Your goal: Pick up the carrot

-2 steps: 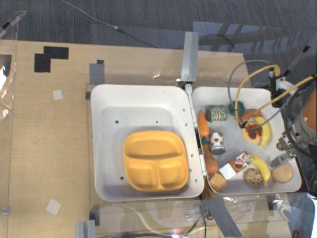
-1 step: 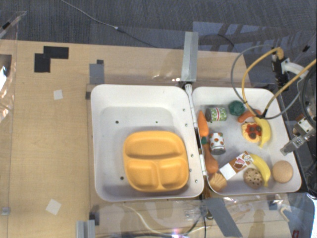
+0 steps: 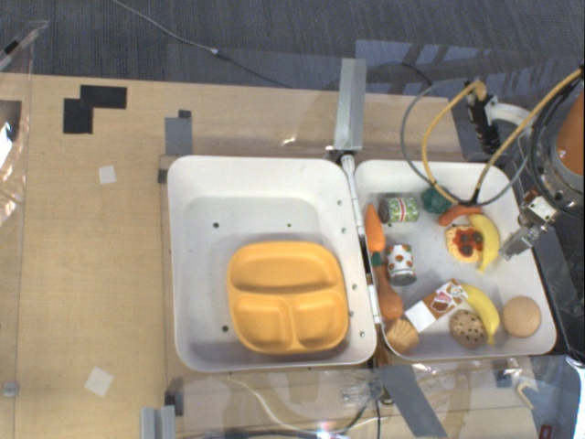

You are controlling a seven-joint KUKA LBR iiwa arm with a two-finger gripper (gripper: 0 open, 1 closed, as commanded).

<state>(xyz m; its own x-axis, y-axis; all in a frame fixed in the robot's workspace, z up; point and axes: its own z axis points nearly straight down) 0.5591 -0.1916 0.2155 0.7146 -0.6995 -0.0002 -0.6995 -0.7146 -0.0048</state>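
Two bins: carrot (image 3: 375, 228) at nine o'clock in the right bin (image 3: 547, 335); gripper (image 3: 528, 236) at three o'clock, grip state unclear.

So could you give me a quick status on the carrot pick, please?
Gripper at right bin's right edge, nothing between fingers. Carrot lies untouched against the bin's left wall. Small can sits close beside it.

No words, brand names or numbers come through legibly anywhere here. The small green can (image 3: 399, 210) wears a pale label, the red and white can (image 3: 401, 263) carries a printed wrap, and the little red and white carton (image 3: 439, 303) shows a patterned face, yet the print on all three is too small and blurred to read. The black patches (image 3: 92, 107) on the tabletop (image 3: 82, 273) bear no lettering.
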